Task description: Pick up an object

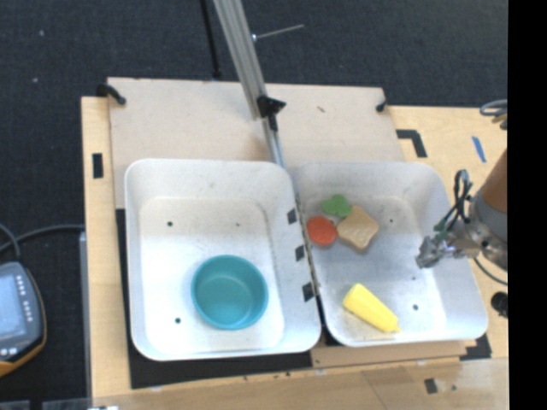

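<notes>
Two shallow white bins sit side by side on the table, their inner rims touching along a seam down the middle. The left bin holds a teal bowl in its lower middle, with bare floor all round it up to the walls. The right bin carries four things: a green piece at the upper left, a red-orange round piece just below it and close to the seam, a tan slice shaped like bread touching both, and a yellow wedge lying apart near the bottom rim. Most of the right half of that bin's floor is open. The end effector hangs over this open stretch by the right wall, nothing between its tips; whether they are apart or together I cannot tell. The tan slice lies to its left across bare floor, the yellow wedge below and to its left.
</notes>
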